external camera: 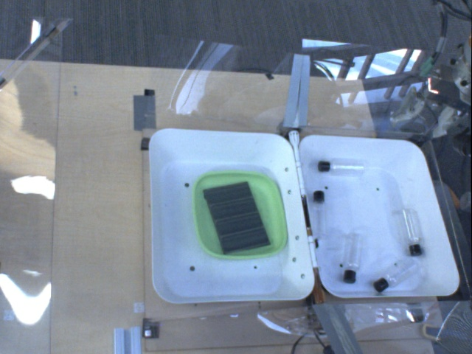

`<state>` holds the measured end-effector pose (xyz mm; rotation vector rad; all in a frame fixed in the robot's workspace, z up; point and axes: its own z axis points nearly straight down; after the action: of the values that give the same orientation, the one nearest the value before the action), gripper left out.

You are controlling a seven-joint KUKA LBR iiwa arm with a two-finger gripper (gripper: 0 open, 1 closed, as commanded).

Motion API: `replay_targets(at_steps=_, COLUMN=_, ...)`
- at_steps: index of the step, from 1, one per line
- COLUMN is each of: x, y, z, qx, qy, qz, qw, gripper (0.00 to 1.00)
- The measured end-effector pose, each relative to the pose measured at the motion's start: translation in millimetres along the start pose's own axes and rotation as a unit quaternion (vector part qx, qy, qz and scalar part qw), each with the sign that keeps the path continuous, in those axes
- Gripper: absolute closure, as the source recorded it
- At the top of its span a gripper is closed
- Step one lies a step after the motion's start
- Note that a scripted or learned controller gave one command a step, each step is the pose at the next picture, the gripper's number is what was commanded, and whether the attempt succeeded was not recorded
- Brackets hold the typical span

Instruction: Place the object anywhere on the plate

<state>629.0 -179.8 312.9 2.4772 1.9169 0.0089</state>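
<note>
Dark ridged block (235,217) on green plate (276,205), left bin (166,220), 5 vials (346,257) in right bin (431,220)

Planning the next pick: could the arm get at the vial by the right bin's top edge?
Probably yes. That vial lies alone near the right bin's top wall, apart from the others, with nothing over it.

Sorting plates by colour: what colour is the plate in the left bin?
Light green plate, camera view.

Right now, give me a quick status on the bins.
Dark ridged block lies on green plate, left bin. Clear vials scattered in right bin. Nothing blocking.
</note>
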Motion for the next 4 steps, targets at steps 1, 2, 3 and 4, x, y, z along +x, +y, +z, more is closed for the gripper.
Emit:
replay_targets(at_steps=1, x=37.2, y=33.2, z=-1.1, qx=0.001, qy=0.0, qz=0.018, qw=0.9998, gripper=0.0)
replay_targets(at_steps=2, x=5.9, y=40.1, z=40.0, qx=0.003, qy=0.0, qz=0.021, qw=0.9998, gripper=0.0)
replay_targets(at_steps=3, x=-7.5, y=-34.9, z=-39.0, qx=0.0, qy=0.0, qz=0.037, qw=0.9993, gripper=0.0)
replay_targets(at_steps=4, x=11.7, y=20.7, z=-3.5, qx=0.001, qy=0.0, qz=0.056, qw=0.9984, gripper=0.0)
